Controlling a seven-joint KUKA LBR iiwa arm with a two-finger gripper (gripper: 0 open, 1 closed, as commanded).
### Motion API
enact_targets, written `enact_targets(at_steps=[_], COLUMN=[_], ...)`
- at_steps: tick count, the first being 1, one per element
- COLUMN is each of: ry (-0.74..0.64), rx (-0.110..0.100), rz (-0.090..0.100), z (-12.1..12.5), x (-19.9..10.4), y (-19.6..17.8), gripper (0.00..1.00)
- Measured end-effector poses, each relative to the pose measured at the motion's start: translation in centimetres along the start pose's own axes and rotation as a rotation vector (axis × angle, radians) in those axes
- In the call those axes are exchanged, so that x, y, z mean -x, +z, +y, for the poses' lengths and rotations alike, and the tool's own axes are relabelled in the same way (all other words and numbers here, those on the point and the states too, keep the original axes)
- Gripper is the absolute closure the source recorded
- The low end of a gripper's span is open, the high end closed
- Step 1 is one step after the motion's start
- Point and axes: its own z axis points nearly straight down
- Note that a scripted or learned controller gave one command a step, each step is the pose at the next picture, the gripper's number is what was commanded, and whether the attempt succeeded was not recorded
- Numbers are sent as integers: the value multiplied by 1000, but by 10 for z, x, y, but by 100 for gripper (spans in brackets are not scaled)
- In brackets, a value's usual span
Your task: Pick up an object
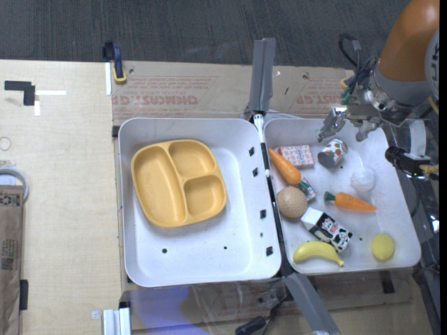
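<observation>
The bench (56,208) spans the frame, pale wood on the left with brown cardboard along the back. On it sit two shallow white bins side by side: the left bin (202,257) fills the centre of the frame and the right bin (401,211) lies toward the right edge. The arm (412,37) enters at the upper right, its orange band above the grey wrist. In the left bin, toward its upper left, rests a yellow divided plate (179,182) with three compartments. The gripper (347,125) hangs over the back edge of the right bin, its fingers spread apart with nothing between them, just above a small grey printed cup (334,153). The right bin holds the loose objects: a banana (318,252) at the lower centre, a long carrot (285,167) along the left wall, a brown round ball (292,202) just below it, a pink box (297,155) near the back, a black-and-white carton (328,228) beside the ball, a smaller carrot (350,202) mid-bin, a lemon (383,247) at the lower right, and a white round object (363,180) right of the cup.
</observation>
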Motion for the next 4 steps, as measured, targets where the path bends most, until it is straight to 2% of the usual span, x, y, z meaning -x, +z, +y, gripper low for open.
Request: enact_targets(at_steps=[1,2,3,4], ry=[95,29,-60,246], rx=[-1,19,2,1], rz=[0,-8,0,0], z=[-62,-18,-82,-29], x=[-26,-11,65,62], y=[70,119,86,125], gripper=[0,0,0,0])
